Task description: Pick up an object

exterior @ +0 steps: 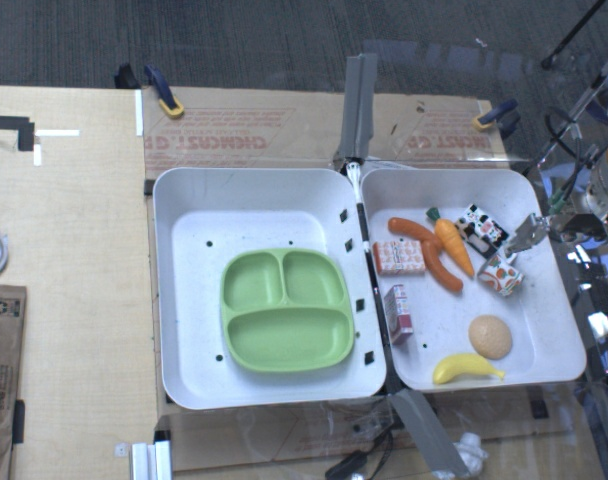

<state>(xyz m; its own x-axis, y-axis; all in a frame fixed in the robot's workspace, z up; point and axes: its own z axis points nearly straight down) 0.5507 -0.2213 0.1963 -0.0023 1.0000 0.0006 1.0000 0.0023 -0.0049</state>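
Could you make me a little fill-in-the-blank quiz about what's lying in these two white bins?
1. The green divided plate lies in the ____ bin.
2. The fruit in the right bin, nearest its front edge, is a yellow ____.
3. The plate is split into ____ compartments.
4. The end effector is over the right bin's ____ side, near a small carton.

Missing words: left; banana; three; right

Dark carpet floor [244,18] lies behind a pale wooden bench [64,228].
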